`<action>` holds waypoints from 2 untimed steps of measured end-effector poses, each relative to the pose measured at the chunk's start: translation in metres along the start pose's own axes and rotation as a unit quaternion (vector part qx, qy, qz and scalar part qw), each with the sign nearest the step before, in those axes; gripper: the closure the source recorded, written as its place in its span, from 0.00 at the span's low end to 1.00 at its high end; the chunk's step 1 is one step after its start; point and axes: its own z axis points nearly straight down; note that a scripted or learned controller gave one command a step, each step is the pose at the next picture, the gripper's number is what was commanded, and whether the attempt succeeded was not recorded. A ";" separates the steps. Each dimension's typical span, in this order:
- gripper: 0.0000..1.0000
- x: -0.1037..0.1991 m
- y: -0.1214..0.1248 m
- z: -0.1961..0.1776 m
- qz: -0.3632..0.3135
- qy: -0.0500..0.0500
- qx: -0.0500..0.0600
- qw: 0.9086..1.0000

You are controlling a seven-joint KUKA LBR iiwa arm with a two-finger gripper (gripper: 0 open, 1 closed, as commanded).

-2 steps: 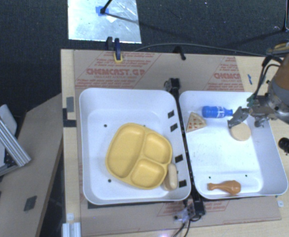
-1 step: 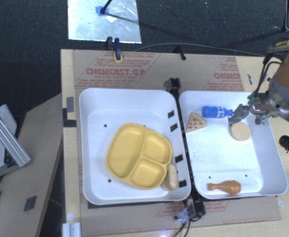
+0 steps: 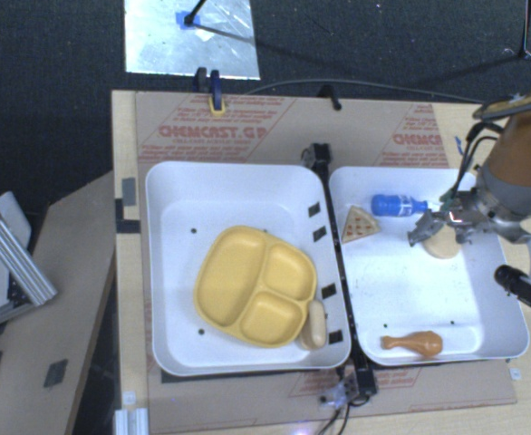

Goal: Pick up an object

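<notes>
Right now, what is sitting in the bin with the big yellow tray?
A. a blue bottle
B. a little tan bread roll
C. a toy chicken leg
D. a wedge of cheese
B: the small tan roll lies against the yellow tray in the left bin; the other three things are in the right bin.

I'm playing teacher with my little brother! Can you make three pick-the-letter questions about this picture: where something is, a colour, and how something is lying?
1. Where is the yellow tray?
A. left bin
B. right bin
C. on the floor

2. What colour is the bottle?
A. red
B. blue
C. green

3. How is the bottle placed?
A. standing up
B. lying on its side
C. stacked on the tray

Answers: 1 A, it sits in the left bin. 2 B, its body is blue. 3 B, it lies flat in the right bin, near the gripper.
</notes>
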 end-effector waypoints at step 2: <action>0.00 -0.005 -0.005 0.084 0.000 0.000 -0.001 1.000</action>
